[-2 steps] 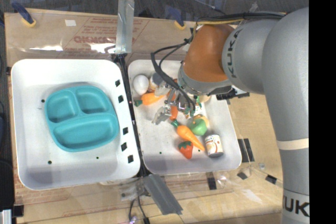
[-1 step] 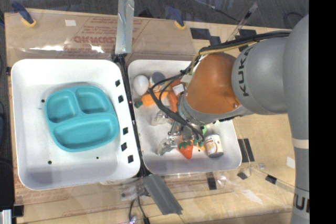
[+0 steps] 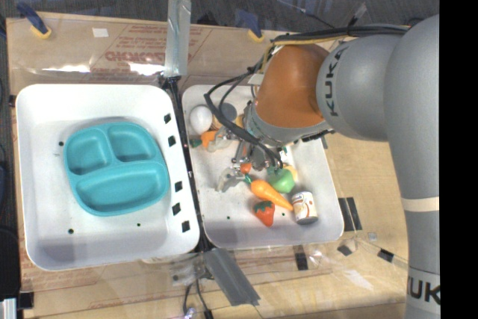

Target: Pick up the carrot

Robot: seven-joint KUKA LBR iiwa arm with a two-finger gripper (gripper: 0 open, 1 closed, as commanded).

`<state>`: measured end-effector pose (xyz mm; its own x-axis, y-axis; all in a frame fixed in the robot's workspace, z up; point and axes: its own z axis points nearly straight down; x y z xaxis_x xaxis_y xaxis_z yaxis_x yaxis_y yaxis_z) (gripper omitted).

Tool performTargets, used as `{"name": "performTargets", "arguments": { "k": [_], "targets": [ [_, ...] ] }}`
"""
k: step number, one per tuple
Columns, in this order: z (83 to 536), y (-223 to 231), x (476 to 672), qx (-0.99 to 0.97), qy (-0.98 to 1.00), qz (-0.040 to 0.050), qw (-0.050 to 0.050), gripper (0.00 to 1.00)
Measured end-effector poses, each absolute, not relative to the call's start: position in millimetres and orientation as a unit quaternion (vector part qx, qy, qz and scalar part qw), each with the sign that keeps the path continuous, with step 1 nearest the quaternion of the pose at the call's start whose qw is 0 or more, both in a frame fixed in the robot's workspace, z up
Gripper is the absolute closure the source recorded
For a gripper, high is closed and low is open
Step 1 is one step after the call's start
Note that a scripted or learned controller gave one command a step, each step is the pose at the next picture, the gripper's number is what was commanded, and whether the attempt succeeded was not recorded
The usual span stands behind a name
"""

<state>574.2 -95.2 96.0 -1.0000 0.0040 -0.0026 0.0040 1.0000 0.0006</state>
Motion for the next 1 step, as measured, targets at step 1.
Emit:
{"name": "performTargets", "arguments": {
  "k": [1],
  "targets": [
    [106.4, -94.3, 575.0, 0.000, 1.000, 0.0001, 0.002, 1.00]
  ]
}}
